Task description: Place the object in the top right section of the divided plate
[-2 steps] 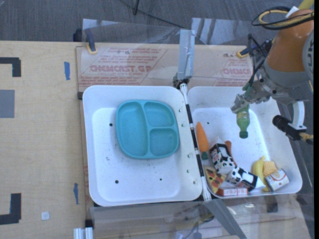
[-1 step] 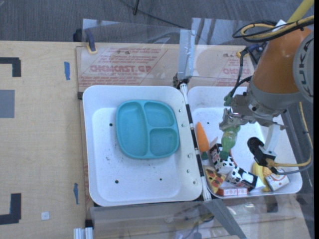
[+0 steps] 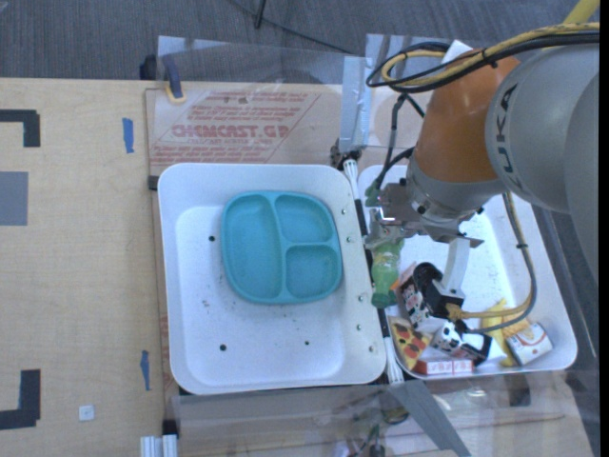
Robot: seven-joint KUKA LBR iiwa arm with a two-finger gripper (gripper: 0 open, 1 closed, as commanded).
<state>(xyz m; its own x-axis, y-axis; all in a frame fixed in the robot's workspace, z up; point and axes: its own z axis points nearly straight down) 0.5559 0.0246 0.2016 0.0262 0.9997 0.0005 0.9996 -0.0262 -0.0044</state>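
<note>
A teal divided plate (image 3: 282, 246) lies in the left white bin (image 3: 190, 255), with one large section on its left and two smaller ones on its right. My gripper (image 3: 384, 228) hangs at the left edge of the right bin (image 3: 552, 350), just right of the wall between the bins. A pale green object (image 3: 383, 272) sits directly below the gripper, touching or nearly touching it. The wrist hides where the two meet. The gripper is level with the plate's right rim and a short way to its right.
Several small toys lie in the front of the right bin: a black-and-white figure (image 3: 449, 336), a pizza-like piece (image 3: 407, 343), a yellow packet (image 3: 526, 342). The arm's orange band (image 3: 461, 131) covers the back of that bin. A cardboard sheet (image 3: 233, 127) lies behind the left bin.
</note>
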